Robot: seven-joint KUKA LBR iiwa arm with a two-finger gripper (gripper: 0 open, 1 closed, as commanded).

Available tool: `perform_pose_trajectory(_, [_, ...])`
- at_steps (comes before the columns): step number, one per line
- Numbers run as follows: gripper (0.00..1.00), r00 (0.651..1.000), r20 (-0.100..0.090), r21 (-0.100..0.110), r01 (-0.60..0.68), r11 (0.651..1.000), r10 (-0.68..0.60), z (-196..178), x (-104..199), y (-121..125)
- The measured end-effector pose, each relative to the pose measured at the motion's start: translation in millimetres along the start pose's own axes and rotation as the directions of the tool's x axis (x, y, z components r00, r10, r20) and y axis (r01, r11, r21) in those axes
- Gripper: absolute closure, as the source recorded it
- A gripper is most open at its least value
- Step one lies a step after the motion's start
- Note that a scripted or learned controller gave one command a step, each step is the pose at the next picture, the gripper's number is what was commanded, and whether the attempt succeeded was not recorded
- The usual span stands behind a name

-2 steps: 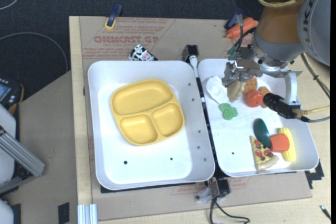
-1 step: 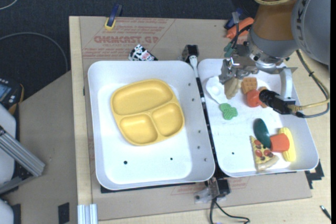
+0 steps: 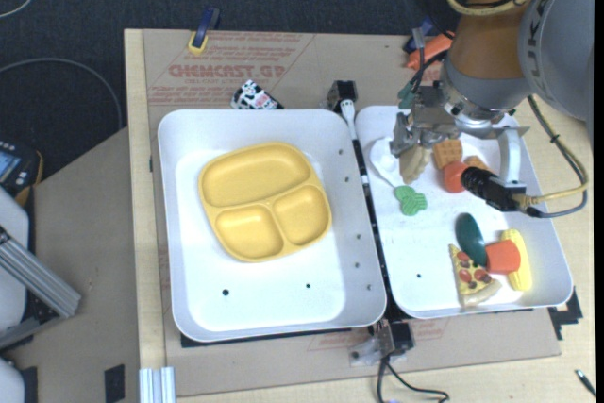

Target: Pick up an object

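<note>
The fingers [image 3: 411, 146] hang low over the far end of the right bin [image 3: 425, 283], and a tan, bread-coloured piece [image 3: 412, 165] sits right at their tips. Whether they are clenched on it or merely standing over it cannot be told from this slanted view, since the wrist body hides the gap between them.

To do this step well, in my judgement, the arm should come straight down so the tips straddle one item alone, close firmly, and rise vertically; the toys here lie close together, and a skewed approach could nudge a neighbour or catch the bin wall.

Nearest the fingers, just below their tips, lies a small green leafy toy [image 3: 410, 200]. Just to their right sit a tan block [image 3: 447, 151] and a red round piece [image 3: 454, 176], nearly touching each other, with a black cable fitting [image 3: 493, 189] running past them. A white scrap [image 3: 384, 163] lies just to the fingers' left, by the bin's inner wall.

Farther off, toward the near right corner, rest a dark green oval [image 3: 471, 238], an orange and yellow toy [image 3: 509, 259] and a pizza slice [image 3: 471, 277], clustered together.

Well apart to the left, the left bin [image 3: 274, 311] carries a yellow divided plate [image 3: 265, 200]. Both bins stand on the tabletop [image 3: 151, 231].
</note>
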State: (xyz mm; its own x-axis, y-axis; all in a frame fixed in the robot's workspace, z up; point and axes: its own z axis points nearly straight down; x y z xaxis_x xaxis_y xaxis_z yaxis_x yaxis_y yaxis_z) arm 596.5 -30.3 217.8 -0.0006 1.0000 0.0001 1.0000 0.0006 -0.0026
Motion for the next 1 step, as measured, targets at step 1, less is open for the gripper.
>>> perform_pose_trajectory(1, [1.00,1.000,0.000,0.001,-0.002,1.000,0.002,3.0,0.5,-8.7])
